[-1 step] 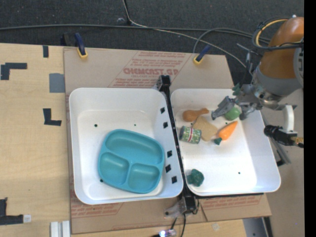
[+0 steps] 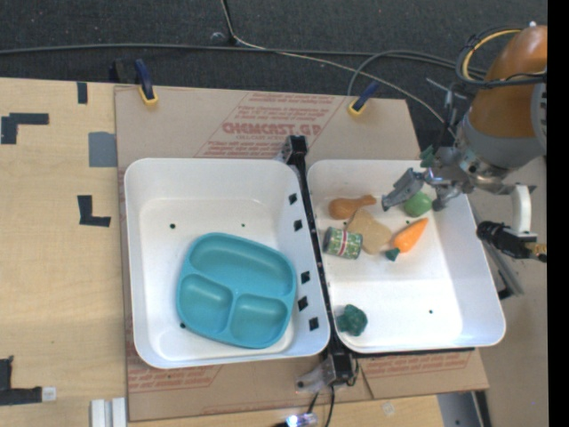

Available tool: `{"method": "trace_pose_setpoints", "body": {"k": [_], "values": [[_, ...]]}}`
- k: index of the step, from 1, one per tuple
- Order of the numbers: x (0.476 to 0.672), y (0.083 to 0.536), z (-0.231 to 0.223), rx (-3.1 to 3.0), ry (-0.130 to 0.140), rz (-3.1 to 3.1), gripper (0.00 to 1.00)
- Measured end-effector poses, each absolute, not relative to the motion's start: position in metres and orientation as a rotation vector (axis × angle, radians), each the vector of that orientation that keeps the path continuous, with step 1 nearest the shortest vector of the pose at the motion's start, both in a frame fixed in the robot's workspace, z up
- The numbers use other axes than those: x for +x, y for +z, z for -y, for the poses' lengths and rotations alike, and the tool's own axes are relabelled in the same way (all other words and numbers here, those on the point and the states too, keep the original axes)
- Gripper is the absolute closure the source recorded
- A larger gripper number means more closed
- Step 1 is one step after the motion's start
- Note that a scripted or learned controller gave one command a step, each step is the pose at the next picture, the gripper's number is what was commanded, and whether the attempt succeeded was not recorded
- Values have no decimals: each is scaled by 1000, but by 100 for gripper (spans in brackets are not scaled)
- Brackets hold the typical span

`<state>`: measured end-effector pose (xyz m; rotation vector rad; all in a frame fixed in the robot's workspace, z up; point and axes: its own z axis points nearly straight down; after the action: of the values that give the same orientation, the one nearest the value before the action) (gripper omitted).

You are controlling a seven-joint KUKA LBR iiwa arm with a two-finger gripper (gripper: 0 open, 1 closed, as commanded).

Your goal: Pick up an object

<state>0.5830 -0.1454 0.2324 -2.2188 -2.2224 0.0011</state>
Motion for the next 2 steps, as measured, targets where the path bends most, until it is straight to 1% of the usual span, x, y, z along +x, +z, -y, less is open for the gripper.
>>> {"method": "trace_pose_setpoints", "body": {"k": [1, 2], "values": [[576, 169, 146, -2217, 8, 2218, 0], [584, 114, 142, -2228, -11, 2226, 0]]}}
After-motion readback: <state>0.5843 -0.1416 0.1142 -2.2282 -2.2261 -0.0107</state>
